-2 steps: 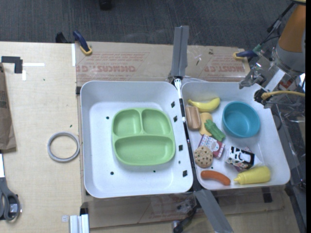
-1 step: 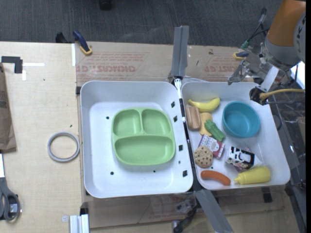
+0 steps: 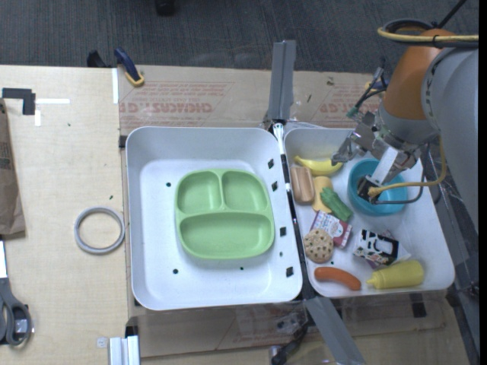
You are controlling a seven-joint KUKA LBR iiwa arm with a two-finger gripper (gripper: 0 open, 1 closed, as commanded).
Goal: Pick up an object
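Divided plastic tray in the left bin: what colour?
The divided plastic tray is pale green, camera view.

Tally on the counter (image 3: pixel 61 166):
- white bins (image 3: pixel 138 204): 2
- green divided plate (image 3: pixel 224 213): 1
- blue bowl (image 3: pixel 356 193): 1
- banana (image 3: pixel 318 163): 1
- cookie (image 3: pixel 318 243): 1
- red sausage (image 3: pixel 337 277): 1
- yellow bottle (image 3: pixel 396 274): 1
- red-and-white packet (image 3: pixel 333 226): 1
- black-and-white packet (image 3: pixel 377 247): 1
- tape ring (image 3: pixel 99 229): 1

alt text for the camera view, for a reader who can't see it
A grey and orange robot arm reaches over the right bin, above a blue bowl among food items: banana, cookie, yellow mustard bottle. The left bin holds a green divided plate.
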